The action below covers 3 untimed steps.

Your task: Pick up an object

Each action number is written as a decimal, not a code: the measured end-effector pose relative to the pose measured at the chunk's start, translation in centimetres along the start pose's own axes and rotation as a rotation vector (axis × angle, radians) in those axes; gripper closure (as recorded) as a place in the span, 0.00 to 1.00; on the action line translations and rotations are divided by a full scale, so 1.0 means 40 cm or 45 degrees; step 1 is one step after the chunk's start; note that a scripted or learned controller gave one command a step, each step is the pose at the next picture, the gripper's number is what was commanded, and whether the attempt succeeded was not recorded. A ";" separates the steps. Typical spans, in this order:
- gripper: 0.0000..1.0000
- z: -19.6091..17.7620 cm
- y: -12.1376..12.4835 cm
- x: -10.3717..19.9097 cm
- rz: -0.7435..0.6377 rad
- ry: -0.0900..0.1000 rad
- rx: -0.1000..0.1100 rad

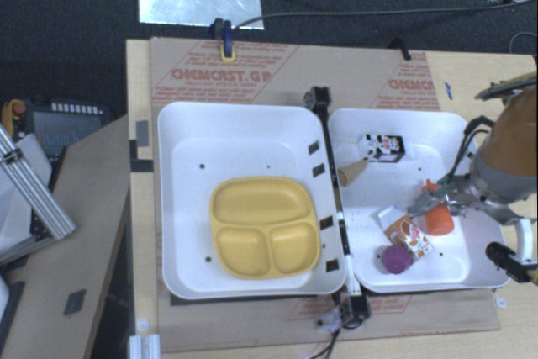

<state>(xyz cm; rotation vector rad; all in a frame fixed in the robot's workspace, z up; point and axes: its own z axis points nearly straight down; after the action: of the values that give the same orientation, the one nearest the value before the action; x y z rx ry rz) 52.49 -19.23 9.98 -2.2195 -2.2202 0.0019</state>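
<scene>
Gripper point(425, 199) low in right bin point(445, 271), just 9 o'clock of orange ball point(439, 220), probably lining up; finger state: cannot tell

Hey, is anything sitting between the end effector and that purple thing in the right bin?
Yes. The end effector sits by an orange object, and the purple object lies lower left of it. An orange-and-white packet lies between them, touching the purple object, so a straight move would cross it.
</scene>
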 end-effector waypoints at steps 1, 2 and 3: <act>0.00 0.040 0.002 0.001 0.000 -0.001 -0.003; 1.00 0.011 0.004 0.000 0.001 -0.003 -0.008; 1.00 -0.148 0.015 0.007 -0.005 -0.004 -0.012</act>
<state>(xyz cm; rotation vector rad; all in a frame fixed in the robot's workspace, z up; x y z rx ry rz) 53.11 -18.96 15.90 -2.2213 -2.2306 -0.0051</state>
